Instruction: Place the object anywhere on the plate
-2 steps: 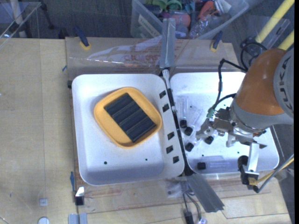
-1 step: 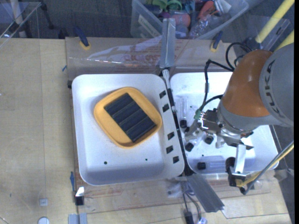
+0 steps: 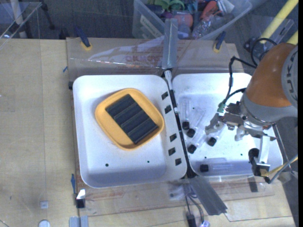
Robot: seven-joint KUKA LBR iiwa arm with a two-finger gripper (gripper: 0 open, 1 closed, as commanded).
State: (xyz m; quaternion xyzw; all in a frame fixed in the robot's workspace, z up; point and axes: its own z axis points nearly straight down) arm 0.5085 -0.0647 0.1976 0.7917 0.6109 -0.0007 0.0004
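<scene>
So the plate (image 3: pixel 129 118), yellow with a dark ribbed block already sitting on it, is lying in the left bin (image 3: pixel 90 169). Over at the right of the frame, clear tubes with black caps (image 3: pixel 191 130) are lying scattered in the right bin (image 3: pixel 208 91), and the gripper (image 3: pixel 226 125) is hanging just beside them; can't tell its state. Guessing they're light, stiff, slick and rolly, so I'd be pinching one mid-barrel.

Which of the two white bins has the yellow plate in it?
The left bin, the one farther from the arm. The yellow plate lies in its middle with a dark ridged block on it; the right bin holds small clear and black pieces.
</scene>
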